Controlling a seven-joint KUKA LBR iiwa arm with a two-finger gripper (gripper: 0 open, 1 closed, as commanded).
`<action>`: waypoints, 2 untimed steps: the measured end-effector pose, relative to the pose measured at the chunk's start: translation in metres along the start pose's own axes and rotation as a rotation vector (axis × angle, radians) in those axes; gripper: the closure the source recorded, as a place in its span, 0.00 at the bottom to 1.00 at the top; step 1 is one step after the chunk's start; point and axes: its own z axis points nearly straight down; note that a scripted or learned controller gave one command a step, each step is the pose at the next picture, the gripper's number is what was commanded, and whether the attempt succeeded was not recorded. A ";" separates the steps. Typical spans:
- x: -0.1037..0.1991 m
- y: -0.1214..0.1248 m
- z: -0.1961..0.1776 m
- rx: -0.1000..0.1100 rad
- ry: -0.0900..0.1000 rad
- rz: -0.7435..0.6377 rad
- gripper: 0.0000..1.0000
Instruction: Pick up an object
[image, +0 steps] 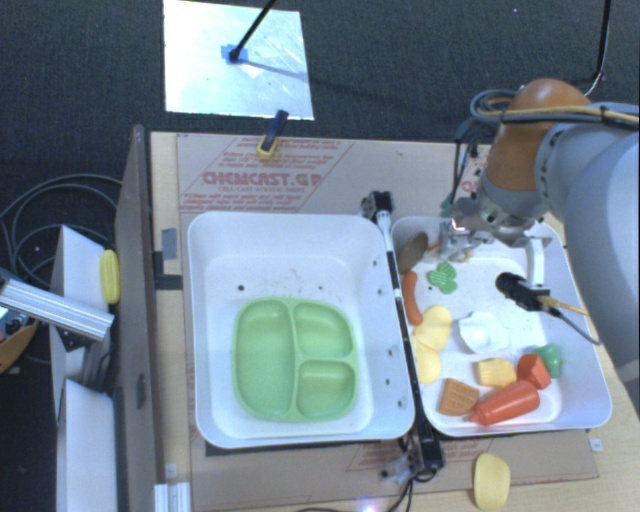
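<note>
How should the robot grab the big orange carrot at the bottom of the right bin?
Probably around the carrot's thick middle, coming straight down from above. It lies flat and slanted, so the gripper should close across its narrow width. The small red piece sits close to its right end, so avoid that end.

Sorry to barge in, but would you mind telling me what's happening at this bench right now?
A grey arm reaches in over the right bin, its gripper low at the far end, just above a small green toy. Nothing is visibly lifted. The bin holds toy food: a carrot, yellow pieces, a cracker. The left bin holds a green divided tray.
</note>
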 end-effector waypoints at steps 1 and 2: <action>-0.043 -0.047 -0.053 -0.012 0.005 0.004 1.00; -0.041 -0.044 -0.063 -0.017 0.004 -0.001 1.00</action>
